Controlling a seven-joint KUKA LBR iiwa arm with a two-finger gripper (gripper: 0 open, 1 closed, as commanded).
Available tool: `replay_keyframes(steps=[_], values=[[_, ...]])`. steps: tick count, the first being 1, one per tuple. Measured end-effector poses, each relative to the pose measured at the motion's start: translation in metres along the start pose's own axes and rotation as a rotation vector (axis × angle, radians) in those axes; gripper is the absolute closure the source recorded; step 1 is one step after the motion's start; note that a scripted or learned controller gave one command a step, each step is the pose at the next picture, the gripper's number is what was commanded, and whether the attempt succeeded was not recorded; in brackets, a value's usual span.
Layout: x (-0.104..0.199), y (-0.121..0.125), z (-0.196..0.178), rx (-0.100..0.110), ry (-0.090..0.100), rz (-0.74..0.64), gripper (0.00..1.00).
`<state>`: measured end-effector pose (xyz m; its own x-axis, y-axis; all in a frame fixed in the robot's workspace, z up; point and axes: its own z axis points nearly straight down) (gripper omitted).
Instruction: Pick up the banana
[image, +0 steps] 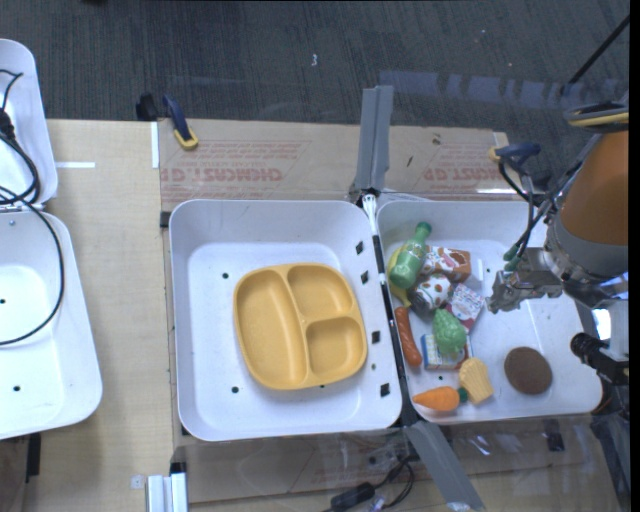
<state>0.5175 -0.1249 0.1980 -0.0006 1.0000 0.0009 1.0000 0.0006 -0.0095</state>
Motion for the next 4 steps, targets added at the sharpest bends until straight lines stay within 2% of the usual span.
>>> replay_keyframes(steps=[1, 2, 3, 4], values=[[0.097, 0.024, 0.010, -0.003, -0.002, -0.186, 0.00], [0.058, -0.020, 0.010, -0.002, -0.001, -0.146, 0.00], [0.127, -0.038, -0.060, -0.003, -0.003, -0.002, 0.00], [0.098, -0.040, -0.011, -0.001, -0.002, -0.367, 0.00]])
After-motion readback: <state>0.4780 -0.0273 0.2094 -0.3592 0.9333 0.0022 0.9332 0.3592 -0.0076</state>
